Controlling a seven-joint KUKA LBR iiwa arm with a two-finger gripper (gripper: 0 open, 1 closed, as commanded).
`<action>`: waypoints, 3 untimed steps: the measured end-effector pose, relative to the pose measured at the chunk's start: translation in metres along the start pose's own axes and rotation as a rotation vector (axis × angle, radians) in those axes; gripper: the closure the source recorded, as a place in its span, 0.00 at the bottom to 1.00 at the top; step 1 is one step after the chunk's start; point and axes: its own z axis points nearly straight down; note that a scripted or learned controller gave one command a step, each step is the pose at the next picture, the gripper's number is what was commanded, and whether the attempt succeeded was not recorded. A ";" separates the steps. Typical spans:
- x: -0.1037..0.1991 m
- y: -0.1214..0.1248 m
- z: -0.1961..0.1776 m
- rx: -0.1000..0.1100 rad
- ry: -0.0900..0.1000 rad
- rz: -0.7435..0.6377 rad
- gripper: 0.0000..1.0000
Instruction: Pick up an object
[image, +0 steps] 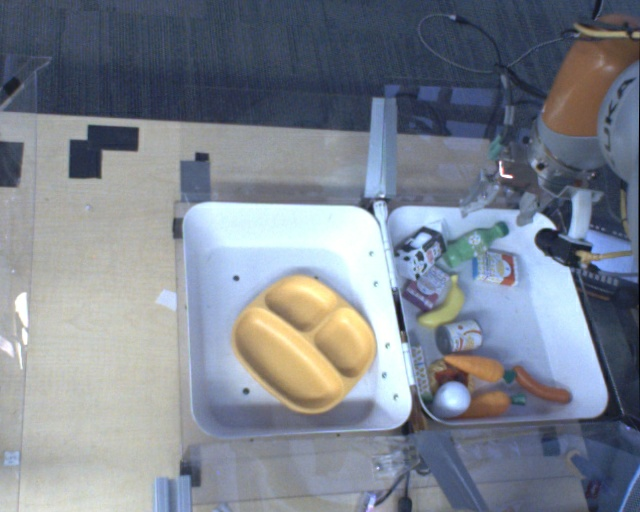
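Nearest the camera, at the front of the right bin (590, 385), lie two carrots (470, 368) and a silver ball (452, 398); behind them a small can (459, 334), then a banana (445, 306); left of these, the other bin (200, 330) holds a yellow divided tray (303, 342); farther back sits the green bottle (472, 243), the likeliest pick, lying on its side with its long axis running left-low to right-high, cap toward the far right corner; it looks smooth, rounded and glossy; the gripper (507, 196) hangs above the bin's far rim, so the bottle lies just nearer and slightly left of it; its fingers appear spread apart with nothing between them.
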 end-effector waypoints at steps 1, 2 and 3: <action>-0.003 0.000 -0.004 0.001 0.000 0.021 0.00; -0.045 0.007 0.123 -0.001 -0.001 0.003 0.00; -0.043 0.010 0.110 -0.008 -0.002 -0.002 1.00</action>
